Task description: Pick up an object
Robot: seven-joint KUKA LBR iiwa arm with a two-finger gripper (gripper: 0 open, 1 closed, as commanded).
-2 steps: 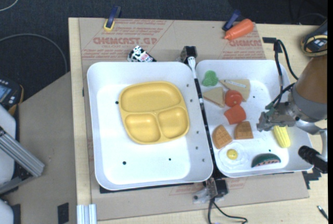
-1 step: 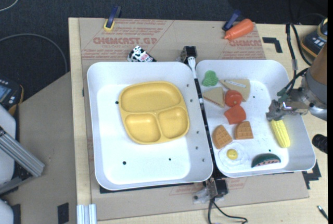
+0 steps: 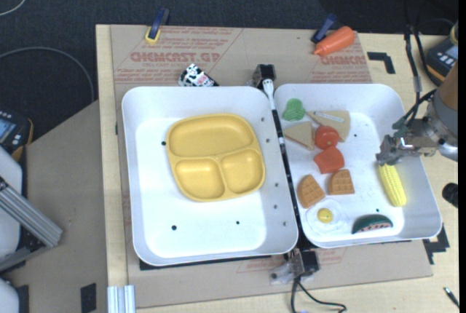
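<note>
Hovering gripper (image 3: 386, 153), can't tell its grip, w/ toy corn (image 3: 393, 183) just below it, long way pointing away.

Fixed above the bench, looking down at a slant, well back from the gripper (image 3: 387, 153), taking in both bins leftward.

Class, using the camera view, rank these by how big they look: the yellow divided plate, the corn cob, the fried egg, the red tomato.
1. Yellow divided plate
2. Corn cob
3. Fried egg and red tomato: too alike to rank.
</note>
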